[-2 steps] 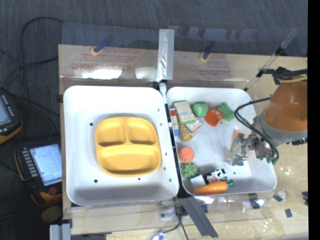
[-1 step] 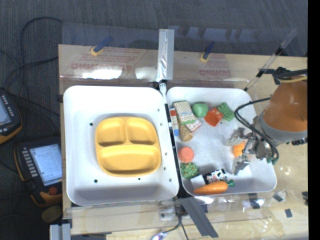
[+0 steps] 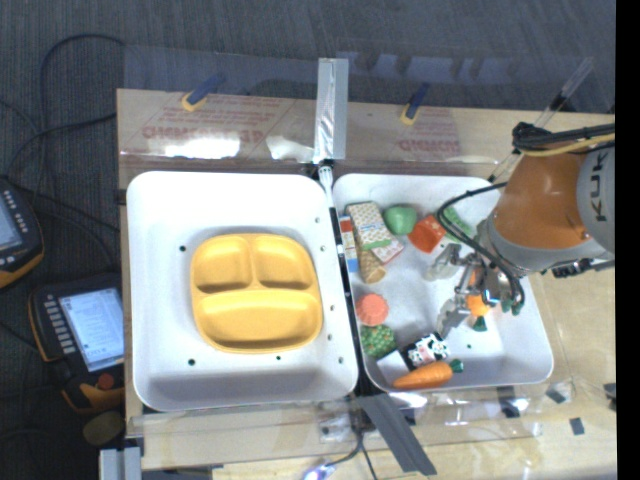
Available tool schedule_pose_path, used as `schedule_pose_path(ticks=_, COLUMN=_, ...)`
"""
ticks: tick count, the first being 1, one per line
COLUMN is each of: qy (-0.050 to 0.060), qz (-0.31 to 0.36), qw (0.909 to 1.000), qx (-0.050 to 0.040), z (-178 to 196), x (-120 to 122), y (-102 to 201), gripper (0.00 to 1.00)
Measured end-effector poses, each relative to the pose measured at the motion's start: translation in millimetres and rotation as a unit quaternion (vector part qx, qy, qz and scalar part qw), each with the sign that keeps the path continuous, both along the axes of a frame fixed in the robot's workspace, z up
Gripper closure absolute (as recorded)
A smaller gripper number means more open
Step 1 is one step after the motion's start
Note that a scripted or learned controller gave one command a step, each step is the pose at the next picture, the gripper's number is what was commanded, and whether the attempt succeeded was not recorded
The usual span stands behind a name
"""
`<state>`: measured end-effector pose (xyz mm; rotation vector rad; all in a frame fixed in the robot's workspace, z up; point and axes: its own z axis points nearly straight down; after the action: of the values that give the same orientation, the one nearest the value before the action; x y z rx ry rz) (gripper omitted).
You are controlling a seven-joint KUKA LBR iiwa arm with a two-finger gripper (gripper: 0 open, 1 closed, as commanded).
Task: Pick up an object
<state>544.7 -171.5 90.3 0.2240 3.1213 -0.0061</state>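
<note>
The right bin (image 3: 520,363) holds several toy foods. A printed carton (image 3: 366,224) lies at its back left, with a green piece (image 3: 400,218) and a red piece (image 3: 427,233) beside it. Along the left side sit a tan wedge (image 3: 377,261), an orange disc (image 3: 372,308) and a green broccoli-like piece (image 3: 378,340). A black-and-white cow toy (image 3: 428,350) and a carrot (image 3: 424,375) lie at the front. My gripper (image 3: 447,288) hangs low over the bin's middle, open, with bare white floor between its fingers. The cow toy is just in front of it.
The left bin (image 3: 150,218) holds a yellow divided plate (image 3: 256,290). A raised rim (image 3: 338,268) separates the two bins. The arm's orange band (image 3: 540,203) hangs over the right bin's back right corner. Cables and a tablet lie off the bench at left.
</note>
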Motion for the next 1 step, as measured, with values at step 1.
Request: schedule_pose_path(ticks=1, qy=-0.002, qz=0.001, qw=1.0000, qx=-0.0017, z=11.0, x=1.8, y=0.2, gripper=1.00)
